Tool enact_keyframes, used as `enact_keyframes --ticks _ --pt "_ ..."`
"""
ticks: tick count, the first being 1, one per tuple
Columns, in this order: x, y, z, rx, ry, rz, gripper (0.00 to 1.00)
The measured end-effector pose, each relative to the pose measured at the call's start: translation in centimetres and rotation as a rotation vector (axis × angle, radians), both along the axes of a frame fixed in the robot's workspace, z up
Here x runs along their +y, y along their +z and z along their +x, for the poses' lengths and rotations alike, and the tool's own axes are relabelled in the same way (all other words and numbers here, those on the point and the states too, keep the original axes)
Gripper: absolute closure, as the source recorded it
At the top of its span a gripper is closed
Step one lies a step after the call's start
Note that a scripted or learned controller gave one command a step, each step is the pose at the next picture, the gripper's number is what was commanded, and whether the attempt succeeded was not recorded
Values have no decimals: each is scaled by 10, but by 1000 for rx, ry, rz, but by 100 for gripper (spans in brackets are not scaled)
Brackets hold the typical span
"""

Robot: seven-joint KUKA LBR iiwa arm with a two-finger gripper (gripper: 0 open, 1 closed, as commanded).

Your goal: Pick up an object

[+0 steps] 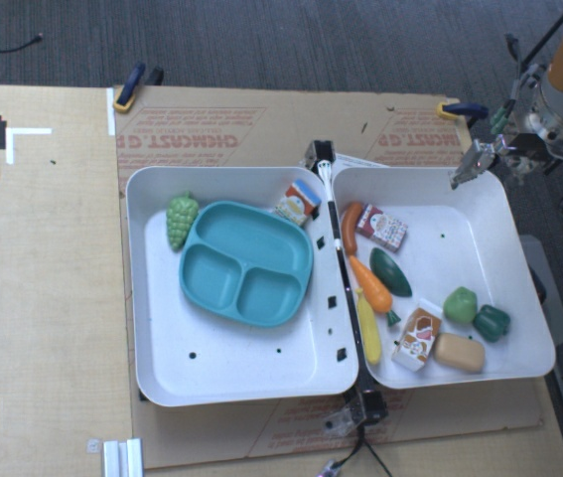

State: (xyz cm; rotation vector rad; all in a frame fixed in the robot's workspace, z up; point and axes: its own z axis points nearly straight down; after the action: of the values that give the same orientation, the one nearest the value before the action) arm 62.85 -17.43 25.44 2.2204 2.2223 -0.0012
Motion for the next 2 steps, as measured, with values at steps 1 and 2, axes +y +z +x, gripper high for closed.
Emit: enact_keyframes --ticks 1,2 --pt "62 -121 -26 1 1 0 0" --pt "81 -162 -16 1 1 1 0"
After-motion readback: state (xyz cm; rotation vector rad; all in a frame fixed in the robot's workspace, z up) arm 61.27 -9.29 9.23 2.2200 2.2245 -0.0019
